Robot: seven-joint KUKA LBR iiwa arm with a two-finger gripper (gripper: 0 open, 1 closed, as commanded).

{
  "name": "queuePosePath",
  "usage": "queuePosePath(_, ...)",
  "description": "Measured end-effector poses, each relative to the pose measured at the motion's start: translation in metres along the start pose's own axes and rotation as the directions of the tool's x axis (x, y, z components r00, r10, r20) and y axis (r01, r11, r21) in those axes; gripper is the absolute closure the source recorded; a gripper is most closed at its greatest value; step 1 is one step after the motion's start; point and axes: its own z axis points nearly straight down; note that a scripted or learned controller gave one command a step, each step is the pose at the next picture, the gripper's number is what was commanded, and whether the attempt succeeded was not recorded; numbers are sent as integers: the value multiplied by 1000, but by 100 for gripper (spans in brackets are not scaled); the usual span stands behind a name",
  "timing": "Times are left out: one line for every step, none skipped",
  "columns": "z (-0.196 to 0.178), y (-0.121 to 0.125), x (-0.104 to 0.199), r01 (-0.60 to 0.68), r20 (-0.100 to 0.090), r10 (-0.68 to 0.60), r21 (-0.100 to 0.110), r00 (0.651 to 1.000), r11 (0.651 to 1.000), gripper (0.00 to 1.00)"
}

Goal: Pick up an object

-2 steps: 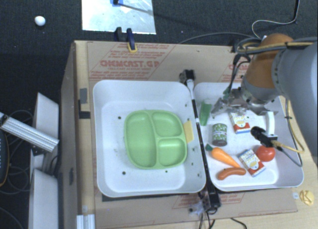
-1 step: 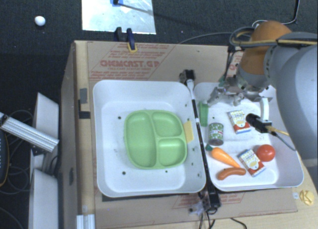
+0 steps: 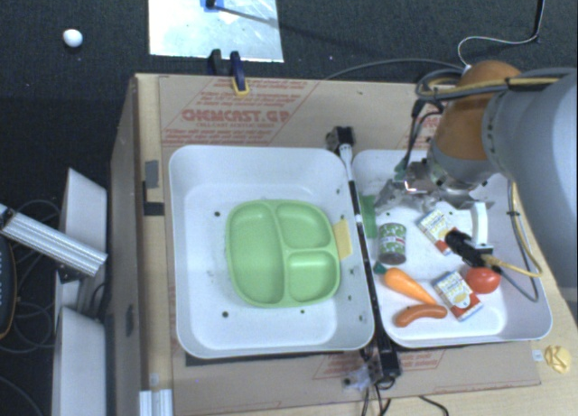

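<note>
The left bin (image 3: 200, 180) holds a green plate (image 3: 280, 252) with three compartments, lying flat near the bin's middle. A small yellow block (image 3: 343, 238) touches the plate's right edge, against the wall shared with the other bin.

The right bin (image 3: 517, 317) holds the loose objects. A thin green piece (image 3: 367, 217) lies along its left wall. Just beside it stands a small can (image 3: 392, 243), upright. The gripper (image 3: 402, 187) is low over the bin's far-left part, just above the can and the green piece. I cannot tell whether it is open or closed, or whether it has hold of anything.

Nearer the front edge, a carrot (image 3: 408, 285) lies at a slant below the can, and a brown sausage (image 3: 420, 315) lies just in front of it. A small packet (image 3: 436, 225) sits to the right of the can. A box (image 3: 456, 292) lies beside a red tomato (image 3: 483, 280), the two touching. The arm (image 3: 533, 134) comes in over the bin's far-right corner.
</note>
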Motion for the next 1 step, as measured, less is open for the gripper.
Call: queuePosePath(0,35,2,3,0,-3,-2,1000,1000,0)
